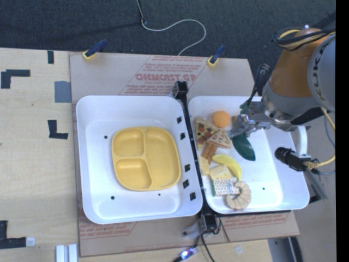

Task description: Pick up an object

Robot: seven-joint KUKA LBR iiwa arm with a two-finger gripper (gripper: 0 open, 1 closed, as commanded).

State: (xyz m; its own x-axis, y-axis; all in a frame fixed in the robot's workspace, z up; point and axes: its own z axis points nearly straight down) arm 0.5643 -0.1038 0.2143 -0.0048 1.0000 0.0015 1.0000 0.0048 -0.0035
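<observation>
My gripper (240,130) hangs over the upper middle of the right bin (283,192), with the grey and orange arm coming in from the right. A dark green leaf-shaped toy (244,148) lies right under its tip. Beside it are an orange ball (221,118), a pizza slice (206,130), a triangular sandwich piece (220,141), a banana (229,164), a cheese wedge (220,173), a checkered piece (222,186) and a round cookie (239,196). I see nothing clearly between the fingers.
The left bin (92,146) bears a yellow divided plate (146,158). A black divider (186,141) runs between the bins. Both bins stand on a cardboard sheet (158,75) held by two clamps. A black cable part (292,158) sticks out beside the arm.
</observation>
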